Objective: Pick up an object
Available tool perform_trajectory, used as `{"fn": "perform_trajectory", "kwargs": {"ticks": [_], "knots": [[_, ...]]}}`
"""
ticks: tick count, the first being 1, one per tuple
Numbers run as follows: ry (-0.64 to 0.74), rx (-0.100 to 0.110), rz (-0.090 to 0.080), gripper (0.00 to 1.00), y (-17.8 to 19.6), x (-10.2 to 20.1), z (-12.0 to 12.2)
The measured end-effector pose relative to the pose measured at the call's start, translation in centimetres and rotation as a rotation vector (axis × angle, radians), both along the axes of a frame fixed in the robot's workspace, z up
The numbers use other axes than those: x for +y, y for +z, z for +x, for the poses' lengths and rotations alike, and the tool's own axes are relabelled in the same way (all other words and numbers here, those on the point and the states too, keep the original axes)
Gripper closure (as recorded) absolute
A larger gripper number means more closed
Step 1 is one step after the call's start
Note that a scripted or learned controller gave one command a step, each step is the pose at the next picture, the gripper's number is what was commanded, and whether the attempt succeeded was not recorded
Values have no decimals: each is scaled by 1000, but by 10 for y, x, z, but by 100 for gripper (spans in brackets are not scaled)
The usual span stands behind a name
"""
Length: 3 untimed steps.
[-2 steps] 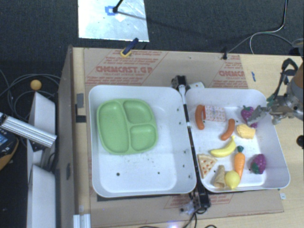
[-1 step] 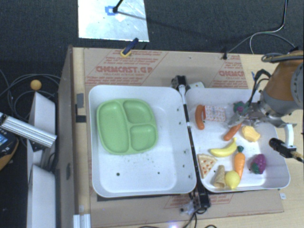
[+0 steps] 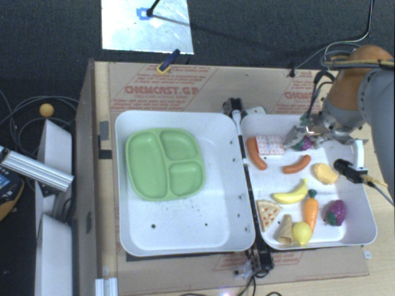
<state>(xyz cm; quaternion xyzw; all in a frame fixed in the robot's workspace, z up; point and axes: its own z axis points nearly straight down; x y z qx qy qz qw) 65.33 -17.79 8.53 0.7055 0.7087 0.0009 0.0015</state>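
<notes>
While the arm (image 3: 361, 91) reaches in from three o'clock, its gripper (image 3: 307, 135) hangs low over the right bin (image 3: 364, 227) at that bin's twelve o'clock edge; whether it is apart or together I cannot tell. A purple object (image 3: 305, 143) lies right under it, beside the pink wafer (image 3: 270, 144). A green divided plate (image 3: 164, 163) sits in the left bin (image 3: 185, 227)

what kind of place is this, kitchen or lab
Most likely a robotics lab bench, not a kitchen: a grey robot arm reaches over two white bins, the food such as the banana looks like plastic toys, and loose cables lie around.
</notes>
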Motion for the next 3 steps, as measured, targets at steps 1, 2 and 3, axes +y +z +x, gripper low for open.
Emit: {"fn": "perform_trajectory", "kwargs": {"ticks": [1, 2, 3], "knots": [[-6, 19, 0, 0, -2, 12, 12], [0, -1, -3, 100, 11, 14, 16], [1, -1, 1, 100, 66, 79, -27]]}}
